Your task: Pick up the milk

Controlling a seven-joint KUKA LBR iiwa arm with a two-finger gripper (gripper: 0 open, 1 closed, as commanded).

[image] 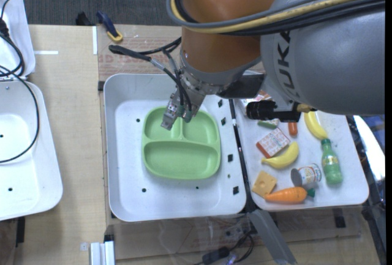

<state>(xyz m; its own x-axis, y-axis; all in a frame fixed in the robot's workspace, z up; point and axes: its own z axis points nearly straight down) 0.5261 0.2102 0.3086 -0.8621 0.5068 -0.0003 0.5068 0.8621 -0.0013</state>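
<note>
the carrot (285,195), can (305,175) and banana (282,156) crowd the right bin's (358,195) front, and your milk (272,142) (the small red-and-white carton, i judge) lies just behind them. farther left, the gripper (176,112) hangs over the green plate (181,146), well apart from it; i cannot tell its state. reaching across risks nudging neighbours or grabbing the banana.

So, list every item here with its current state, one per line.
claw: over the green tray, nothing seen held
green tray: flat in the left bin
milk carton: lying in the right bin
two bananas: lying
green bottle: on its side
can: tipped over
carrot: lying flat
</note>
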